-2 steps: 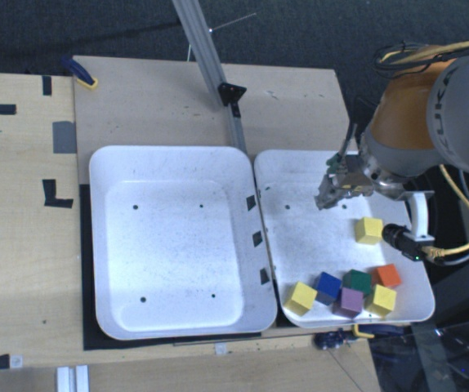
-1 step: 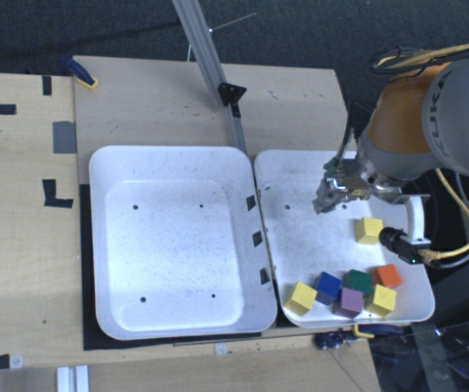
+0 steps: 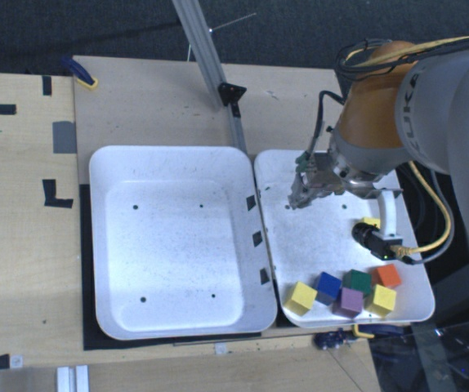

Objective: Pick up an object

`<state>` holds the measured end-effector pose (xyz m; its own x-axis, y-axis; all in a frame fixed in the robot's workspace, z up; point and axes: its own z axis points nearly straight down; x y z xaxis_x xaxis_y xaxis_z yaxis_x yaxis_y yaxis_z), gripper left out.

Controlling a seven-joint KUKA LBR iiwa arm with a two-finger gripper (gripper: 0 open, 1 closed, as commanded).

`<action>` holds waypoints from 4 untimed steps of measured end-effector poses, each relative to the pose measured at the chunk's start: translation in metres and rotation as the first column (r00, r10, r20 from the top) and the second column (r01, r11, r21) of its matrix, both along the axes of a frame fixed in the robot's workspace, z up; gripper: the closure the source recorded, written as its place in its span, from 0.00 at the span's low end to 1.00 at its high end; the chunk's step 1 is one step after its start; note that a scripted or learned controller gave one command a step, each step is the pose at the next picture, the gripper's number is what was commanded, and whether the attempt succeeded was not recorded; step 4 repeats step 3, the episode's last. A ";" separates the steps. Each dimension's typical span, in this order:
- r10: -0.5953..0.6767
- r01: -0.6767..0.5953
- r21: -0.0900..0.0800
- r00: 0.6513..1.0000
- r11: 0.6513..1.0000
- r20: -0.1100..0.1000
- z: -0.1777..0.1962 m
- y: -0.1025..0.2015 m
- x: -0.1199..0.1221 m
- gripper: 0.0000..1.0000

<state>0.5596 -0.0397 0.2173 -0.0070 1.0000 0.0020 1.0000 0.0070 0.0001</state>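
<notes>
Several small cubes lie clustered at the near end of the right bin (image 3: pixel 300 235): a yellow cube (image 3: pixel 301 297), a blue cube (image 3: pixel 328 287), a green cube (image 3: pixel 356 282), a purple cube (image 3: pixel 350 301), an orange cube (image 3: pixel 388 275) and a second yellow cube (image 3: pixel 383 300). My gripper (image 3: pixel 301 196) hangs over the far half of the right bin, well apart from the cubes, with nothing visible between its fingers. Its tips are dark and small against the bin floor.
The left bin (image 3: pixel 108 219) lies beside the right one, their rims meeting in the middle. A slanted metal pole (image 3: pixel 206 47) rises from behind the bins. The wooden bench (image 3: pixel 22 243) extends to the left.
</notes>
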 end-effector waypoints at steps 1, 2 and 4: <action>0.000 0.000 0.000 1.000 1.000 -0.002 -0.002 0.044 0.009 1.00; 0.000 0.000 -0.001 1.000 1.000 -0.002 -0.007 0.094 0.021 1.00; 0.000 0.000 0.000 1.000 1.000 0.000 0.010 0.137 0.035 1.00</action>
